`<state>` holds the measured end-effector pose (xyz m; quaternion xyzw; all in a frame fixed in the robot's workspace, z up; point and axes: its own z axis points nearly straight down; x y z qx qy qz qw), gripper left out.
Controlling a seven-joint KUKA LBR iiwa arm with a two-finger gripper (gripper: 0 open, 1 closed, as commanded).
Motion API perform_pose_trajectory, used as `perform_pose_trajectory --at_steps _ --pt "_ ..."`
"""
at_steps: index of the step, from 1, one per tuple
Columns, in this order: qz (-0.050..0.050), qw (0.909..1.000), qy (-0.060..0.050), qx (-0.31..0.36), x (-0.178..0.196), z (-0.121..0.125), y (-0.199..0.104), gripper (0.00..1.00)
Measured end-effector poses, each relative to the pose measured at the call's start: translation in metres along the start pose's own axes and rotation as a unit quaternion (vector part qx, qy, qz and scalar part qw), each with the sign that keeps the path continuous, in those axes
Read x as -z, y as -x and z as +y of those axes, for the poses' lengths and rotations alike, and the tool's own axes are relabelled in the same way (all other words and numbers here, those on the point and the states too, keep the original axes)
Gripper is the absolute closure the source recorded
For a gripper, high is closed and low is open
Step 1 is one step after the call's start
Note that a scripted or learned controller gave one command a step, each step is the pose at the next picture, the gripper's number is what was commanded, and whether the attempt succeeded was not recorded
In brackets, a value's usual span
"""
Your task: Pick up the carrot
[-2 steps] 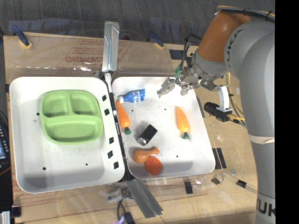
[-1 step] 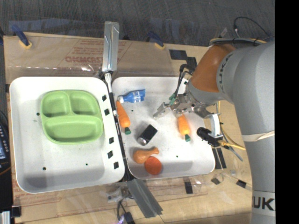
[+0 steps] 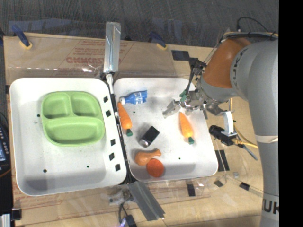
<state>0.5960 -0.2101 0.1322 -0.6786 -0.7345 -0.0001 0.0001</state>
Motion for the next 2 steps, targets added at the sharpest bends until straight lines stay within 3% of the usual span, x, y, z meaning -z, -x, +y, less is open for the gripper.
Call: perform_pose_trajectory --at_steps 1,2 --pt "0.001 0.9968 -0.002 0.08 -0.04 0.005 -0.002 0.0" --pt "0.001 0.9966 -0.002 0.082 -0.03 0.005 -0.002 1.0"
